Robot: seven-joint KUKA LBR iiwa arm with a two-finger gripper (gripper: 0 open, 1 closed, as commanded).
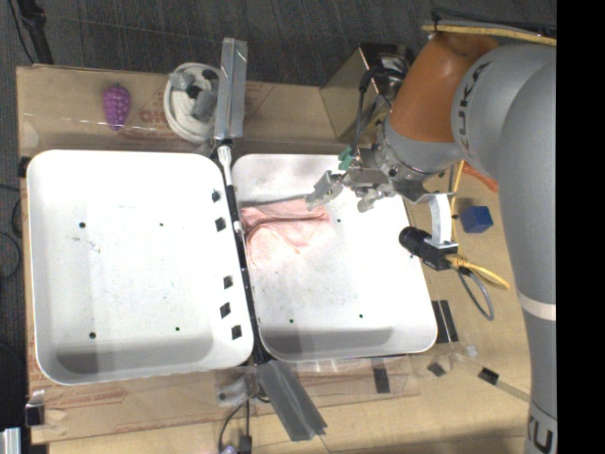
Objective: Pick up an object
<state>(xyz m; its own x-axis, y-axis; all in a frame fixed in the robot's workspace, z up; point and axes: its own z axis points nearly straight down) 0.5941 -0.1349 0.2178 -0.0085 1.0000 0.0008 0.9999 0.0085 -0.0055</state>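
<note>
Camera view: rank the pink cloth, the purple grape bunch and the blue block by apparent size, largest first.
1. Pink cloth
2. Purple grape bunch
3. Blue block

The last two look close; the block may be partly hidden by the arm.

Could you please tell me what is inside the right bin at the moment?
The right bin holds a pale pink cloth, crumpled against its left wall. The gripper hangs over the bin's upper part, beside the cloth's upper right edge, and covers the floor beneath it.

Bench (57, 93) bears two bins (123, 263); purple grapes (116, 105); blue block (476, 218).
</note>
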